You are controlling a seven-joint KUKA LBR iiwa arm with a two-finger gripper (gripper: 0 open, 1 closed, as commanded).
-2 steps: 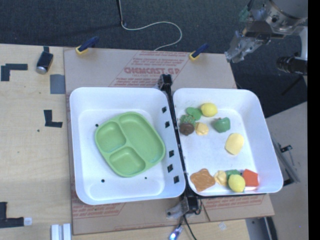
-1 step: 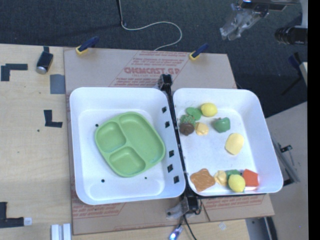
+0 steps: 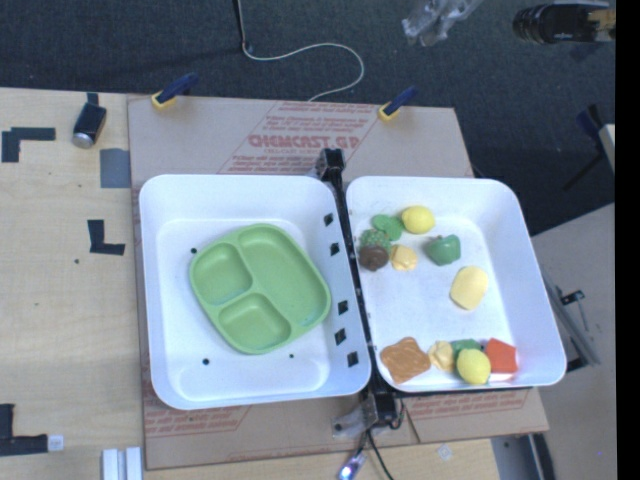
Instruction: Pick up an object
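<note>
The right bin (image 3: 520,268) holds several toy foods: a yellow lemon (image 3: 418,219), a green leafy piece (image 3: 384,230), a brown lump (image 3: 373,258), a green pepper (image 3: 443,249), a pale yellow piece (image 3: 469,288), a brown toast-like slab (image 3: 405,359), a second yellow lemon (image 3: 473,366) and a red block (image 3: 502,357). My gripper (image 3: 436,16) hangs blurred high over the dark floor at the top, well beyond the bins' far edge, with nothing seen in it.
The left bin (image 3: 160,268) holds a green divided plate (image 3: 260,286). Both bins rest on cardboard (image 3: 300,138) held by a yellow clamp (image 3: 173,90) and a blue clamp (image 3: 398,100). A white cable (image 3: 310,53) loops behind. A small dark cylinder (image 3: 88,123) lies on the bench at left.
</note>
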